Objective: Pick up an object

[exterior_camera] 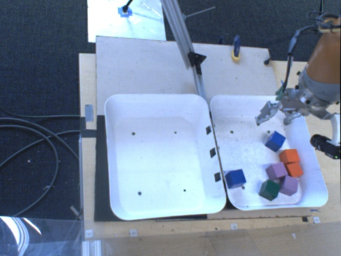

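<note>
While gripper [278, 112] hangs over right bin [234, 143], fingers spread, nothing between them, nearest blue cube [275, 141] at six o'clock; orange cube [289, 156] close, finger may knock it.

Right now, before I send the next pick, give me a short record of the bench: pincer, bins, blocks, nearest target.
pincer: over the upper part of the right bin, nothing between its fingers
right bin: holds all the blocks
blue blocks: one just below the pincer, one by the bin's left wall
orange blocks: two touching
purple blocks: two
green block: near the front edge
left bin: beside the right bin
nearest target: likely the upper blue block
</note>
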